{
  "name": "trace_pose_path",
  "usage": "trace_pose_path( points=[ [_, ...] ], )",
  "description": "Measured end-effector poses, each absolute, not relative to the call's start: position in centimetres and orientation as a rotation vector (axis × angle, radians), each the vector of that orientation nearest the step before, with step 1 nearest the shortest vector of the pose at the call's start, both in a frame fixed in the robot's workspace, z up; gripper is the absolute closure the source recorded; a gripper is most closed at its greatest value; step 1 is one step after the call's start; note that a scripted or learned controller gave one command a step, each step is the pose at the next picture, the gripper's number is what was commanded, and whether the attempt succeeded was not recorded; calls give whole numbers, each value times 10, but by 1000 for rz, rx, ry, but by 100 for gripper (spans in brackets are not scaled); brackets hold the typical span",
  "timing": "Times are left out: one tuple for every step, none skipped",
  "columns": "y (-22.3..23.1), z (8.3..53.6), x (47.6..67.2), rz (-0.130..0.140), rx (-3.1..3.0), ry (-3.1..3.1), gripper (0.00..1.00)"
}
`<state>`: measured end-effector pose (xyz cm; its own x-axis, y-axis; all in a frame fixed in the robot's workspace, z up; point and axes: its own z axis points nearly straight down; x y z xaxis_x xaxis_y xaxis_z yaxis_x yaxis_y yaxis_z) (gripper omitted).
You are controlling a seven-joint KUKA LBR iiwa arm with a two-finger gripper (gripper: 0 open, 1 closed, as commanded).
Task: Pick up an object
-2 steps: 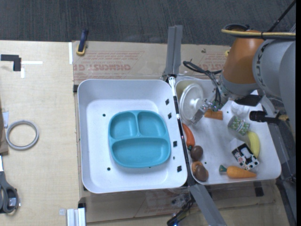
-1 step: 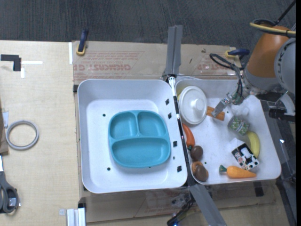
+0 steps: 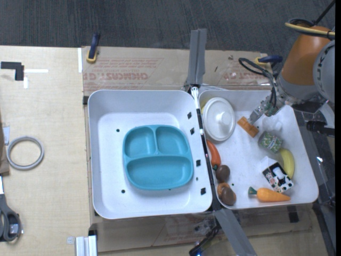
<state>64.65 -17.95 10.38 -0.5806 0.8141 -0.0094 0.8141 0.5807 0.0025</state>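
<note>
The bench carried 2 shallow white bins side by side, both of smooth, glossy plastic with rounded corners. The left bin (image 3: 101, 159) held a turquoise plate (image 3: 158, 157), a rounded rectangle split into 3 compartments, lying flat near the middle. The right bin (image 3: 298, 127) held the clutter: a round white bowl (image 3: 219, 118) turned upside down at its upper left, a small orange block (image 3: 246, 126) just beside the bowl, a speckled green lump (image 3: 270, 142) (what it was could not be told), a curved yellow banana (image 3: 287, 162), a small black-and-white toy (image 3: 277, 177), an orange carrot (image 3: 270, 195) with a green tip along the lower edge, 2 dark brown rounded pieces (image 3: 225, 184) and a reddish-orange strip (image 3: 213, 153) against the left wall. Cardboard lay behind the bins, and a grey ring (image 3: 24, 152) sat on the pale wooden board well to the left.

The grey arm with its orange band (image 3: 305, 52) came in from the right, and the claw (image 3: 265, 111) hung over the upper part of the right bin. Whether it was spread or clenched could not be told, and nothing could be seen in its grip. The orange block lay just to its lower left, flat on the bin floor and tilted diagonally; the green lump sat just below it. The block was short, box-shaped and matte.
</note>
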Motion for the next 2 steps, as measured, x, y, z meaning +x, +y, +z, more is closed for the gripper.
trace_pose_path(
  points=[
    [-95,198,622,-2,2022,2403,100],
    [-114,92,592,-1,1985,2434,100]
  ],
)
